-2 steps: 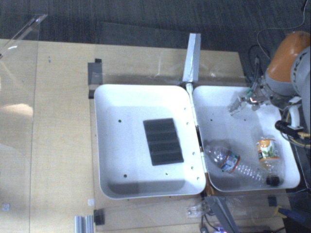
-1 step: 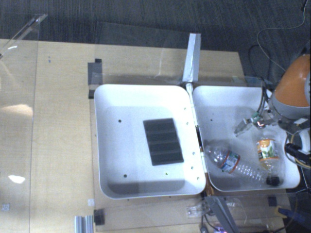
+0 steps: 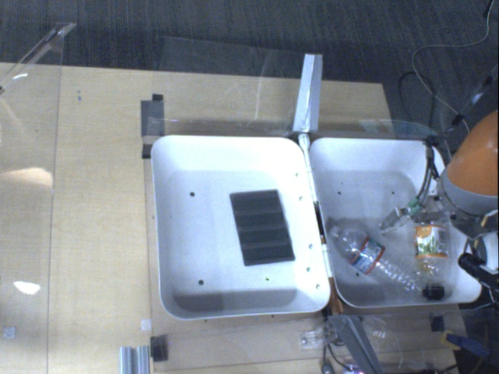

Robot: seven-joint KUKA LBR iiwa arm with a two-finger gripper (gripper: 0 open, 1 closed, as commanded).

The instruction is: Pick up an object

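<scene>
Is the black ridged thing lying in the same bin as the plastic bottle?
No, the black ridged pad lies in the left bin, while the plastic bottle lies in the right bin.

Bright, even overhead light; the white bins (image 3: pixel 226 162) nearly blow out. Soft shadows along their near walls. Pale glare patches on the surface (image 3: pixel 78 209) at left. Slightly soft overall.

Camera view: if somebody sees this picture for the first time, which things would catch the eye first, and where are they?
First comes the dark ribbed block, lying flat near the middle of the left bin, stark against the white. Next is the arm's orange band at the right edge, above the right bin. Below it, a clear plastic bottle with a black cap lies across that bin's floor, beside a small orange and green packet.
</scene>
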